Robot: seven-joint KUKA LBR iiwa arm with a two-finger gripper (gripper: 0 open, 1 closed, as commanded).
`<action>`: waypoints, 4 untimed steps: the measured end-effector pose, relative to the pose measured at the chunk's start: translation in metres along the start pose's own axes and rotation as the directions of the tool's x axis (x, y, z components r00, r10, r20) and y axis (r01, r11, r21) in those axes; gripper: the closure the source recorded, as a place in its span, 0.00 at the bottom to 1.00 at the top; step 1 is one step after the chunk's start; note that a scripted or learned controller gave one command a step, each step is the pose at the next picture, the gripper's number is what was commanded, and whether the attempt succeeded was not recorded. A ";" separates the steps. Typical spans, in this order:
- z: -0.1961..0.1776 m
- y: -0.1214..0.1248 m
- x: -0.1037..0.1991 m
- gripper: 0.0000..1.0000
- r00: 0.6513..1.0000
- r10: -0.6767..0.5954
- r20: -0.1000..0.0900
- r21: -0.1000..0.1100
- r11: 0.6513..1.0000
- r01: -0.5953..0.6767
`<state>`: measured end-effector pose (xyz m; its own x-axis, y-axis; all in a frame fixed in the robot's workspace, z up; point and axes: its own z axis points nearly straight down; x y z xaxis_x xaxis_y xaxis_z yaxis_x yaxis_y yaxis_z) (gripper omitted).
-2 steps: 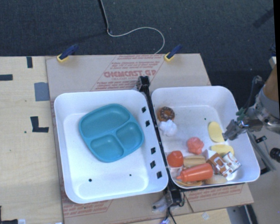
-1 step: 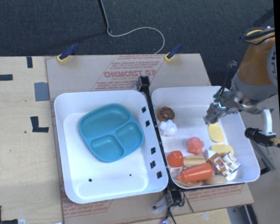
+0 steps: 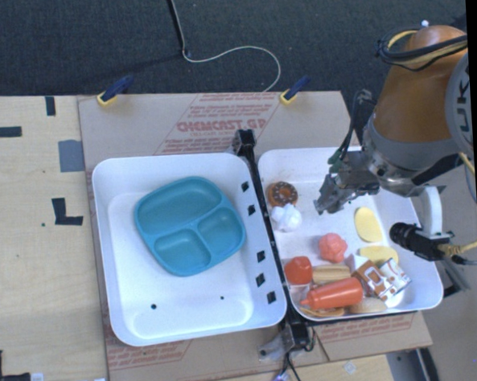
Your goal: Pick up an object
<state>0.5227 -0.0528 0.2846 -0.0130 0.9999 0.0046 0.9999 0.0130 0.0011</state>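
Hovering over the right bin (image 3: pixel 301 162), the claw (image 3: pixel 332 200) hangs above bare floor; whether it is spread, I cannot tell. Nearest is the donut (image 3: pixel 283 193), just left, probably light, stiff plastic, best pinched across its rim.

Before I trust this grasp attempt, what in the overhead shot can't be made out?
- Gripper: too dark and small in the camera view to tell whether it holds anything.
- Right bin: its far right part is covered by the arm.
- Items at the near edge: piled together, partly hiding one another.
- Arm: cut off by the frame's right edge.
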 end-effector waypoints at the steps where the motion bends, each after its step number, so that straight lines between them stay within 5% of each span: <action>1: 0.081 -0.042 0.053 1.00 1.000 0.008 0.002 0.018 1.000 -0.008; 2: 0.025 -0.025 0.129 1.00 1.000 0.004 0.003 0.002 1.000 -0.004; 3: 0.032 -0.039 0.074 1.00 1.000 0.018 0.008 0.009 1.000 -0.018; 4: 0.079 -0.040 0.046 1.00 1.000 0.017 0.007 0.013 1.000 -0.017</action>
<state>0.4822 -0.0070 0.2058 0.0037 1.0000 -0.0021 0.9999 -0.0037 -0.0117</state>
